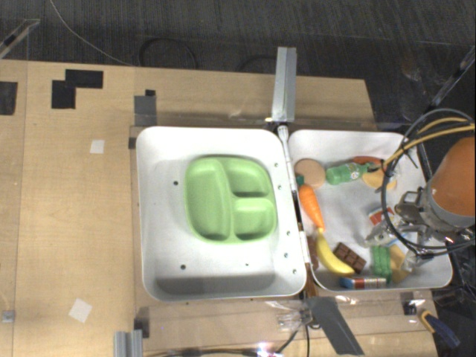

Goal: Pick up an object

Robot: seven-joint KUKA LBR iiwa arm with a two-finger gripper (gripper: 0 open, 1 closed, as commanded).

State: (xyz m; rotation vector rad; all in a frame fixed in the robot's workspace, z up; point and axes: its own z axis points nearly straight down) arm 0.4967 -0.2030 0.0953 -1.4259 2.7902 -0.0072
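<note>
The right bin [349,136] holds a jumble of small objects. An orange carrot [312,207] lies along its left wall, with a yellow banana [327,257] below it. A tan ball [311,172] and a green bottle [348,173] sit near the far wall. A brown chocolate bar [349,256], a green block [381,260] and a red marker [364,281] lie near the front wall. My gripper [385,233] hangs low over the right part of this bin, just above the green block, under the orange band [455,177] and black cables.
The left bin [160,222] carries a green divided plate [227,198]. A metal post [285,80] stands behind the seam between the bins. Wooden bench surface [67,222] stretches to the left. Looping cables [409,147] crowd the right bin's far right corner.
</note>
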